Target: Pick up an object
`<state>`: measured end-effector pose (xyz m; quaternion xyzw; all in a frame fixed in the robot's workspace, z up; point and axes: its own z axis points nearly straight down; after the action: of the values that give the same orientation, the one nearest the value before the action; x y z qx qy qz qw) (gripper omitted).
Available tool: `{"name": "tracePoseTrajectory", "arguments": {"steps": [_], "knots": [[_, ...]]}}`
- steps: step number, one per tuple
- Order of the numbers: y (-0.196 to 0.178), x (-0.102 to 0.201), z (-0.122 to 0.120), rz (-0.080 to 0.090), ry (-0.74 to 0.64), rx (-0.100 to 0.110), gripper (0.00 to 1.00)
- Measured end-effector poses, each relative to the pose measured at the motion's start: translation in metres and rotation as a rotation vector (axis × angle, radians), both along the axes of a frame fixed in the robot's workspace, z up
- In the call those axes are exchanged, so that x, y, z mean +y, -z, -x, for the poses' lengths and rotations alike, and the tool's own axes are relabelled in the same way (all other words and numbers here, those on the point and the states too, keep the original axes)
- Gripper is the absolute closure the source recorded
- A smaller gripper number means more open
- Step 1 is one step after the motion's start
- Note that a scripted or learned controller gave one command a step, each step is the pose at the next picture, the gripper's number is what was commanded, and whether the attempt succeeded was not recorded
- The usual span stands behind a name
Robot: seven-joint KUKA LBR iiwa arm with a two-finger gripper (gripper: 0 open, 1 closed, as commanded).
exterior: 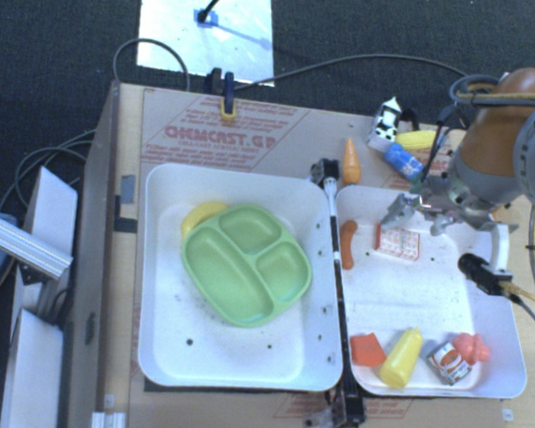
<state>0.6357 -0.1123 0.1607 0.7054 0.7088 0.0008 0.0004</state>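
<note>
Red-and-white patterned flat packet point(397, 243) lay in the right white bin point(485, 305), just below the gripper.
Grey two-finger gripper point(424, 217) hovered over that bin's far side, fingers spread and holding nothing; a yellow plastic bottle point(403, 355) rested near the front edge.

gripper point(420, 216) hung over right bin point(506, 325), above red-and-white packet point(397, 243) | yellow bottle point(403, 355) at bin's near edge | green divided plate point(246, 264) in left bin point(157, 339)
</note>
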Motion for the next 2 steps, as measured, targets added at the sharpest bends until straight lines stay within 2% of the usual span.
{"name": "tracePoseTrajectory", "arguments": {"steps": [1, 2], "knots": [[0.072, 0.012, -0.006, 0.004, 0.0, -0.007, 0.0], [0.07, 0.025, -0.005, 0.009, 0.0, -0.013, 0.0]]}}
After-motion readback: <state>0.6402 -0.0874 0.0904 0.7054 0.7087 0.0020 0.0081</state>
